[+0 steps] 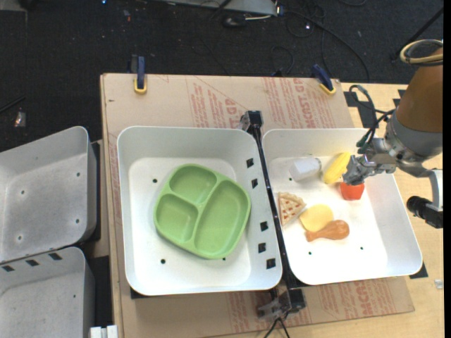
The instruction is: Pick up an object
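Fingers: the gripper sits low over the far right part of the right bin; whether its fingers are apart or together I cannot tell, since the wrist hides them.
Nearest thing: a small red-orange block lies directly under the gripper tip, seemingly touching it; nothing shows it held.
Handling, red block: likely hard plastic, light, stiff, with flat sides that suit a pinch across its width; the slick surface may slip if caught on a corner.
Beside it: a yellow banana-like toy lies just left of the gripper, toward the bin's far edge; curved and smooth, best taken across its middle.
Further left: a pale grey lump near the far left corner of the right bin.
Nearer edge: a yellow-and-tan drumstick toy mid-bin, and a waffle wedge against the left wall; both thin and low, harder to grip.
Left bin: holds a green divided plate, wide and shallow, a poor pinch target.
Table: carries both bins side by side.
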`<action>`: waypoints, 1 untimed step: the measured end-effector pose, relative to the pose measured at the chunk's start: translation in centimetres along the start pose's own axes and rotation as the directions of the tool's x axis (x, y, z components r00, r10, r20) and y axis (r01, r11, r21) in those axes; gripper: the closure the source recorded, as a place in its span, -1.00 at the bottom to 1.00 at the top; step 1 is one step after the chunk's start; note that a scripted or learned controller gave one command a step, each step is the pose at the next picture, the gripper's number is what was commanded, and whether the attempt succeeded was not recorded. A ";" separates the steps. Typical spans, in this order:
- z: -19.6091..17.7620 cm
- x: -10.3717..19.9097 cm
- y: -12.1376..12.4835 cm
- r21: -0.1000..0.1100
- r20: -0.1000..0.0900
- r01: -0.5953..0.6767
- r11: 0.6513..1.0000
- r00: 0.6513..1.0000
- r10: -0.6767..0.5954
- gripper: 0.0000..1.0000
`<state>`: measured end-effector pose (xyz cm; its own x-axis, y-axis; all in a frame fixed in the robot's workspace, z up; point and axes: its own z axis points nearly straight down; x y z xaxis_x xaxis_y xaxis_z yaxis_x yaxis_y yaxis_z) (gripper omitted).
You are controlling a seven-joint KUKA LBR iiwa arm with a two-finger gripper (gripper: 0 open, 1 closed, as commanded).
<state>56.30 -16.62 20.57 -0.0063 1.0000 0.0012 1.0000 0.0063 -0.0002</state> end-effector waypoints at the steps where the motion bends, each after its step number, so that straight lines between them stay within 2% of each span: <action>1: 0.4 5.2 0.3 0.001 -0.001 0.001 1.000 1.000 -0.001 1.00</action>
<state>56.59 -11.42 20.19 -0.0073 1.0000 0.0020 1.0000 0.0073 -0.0013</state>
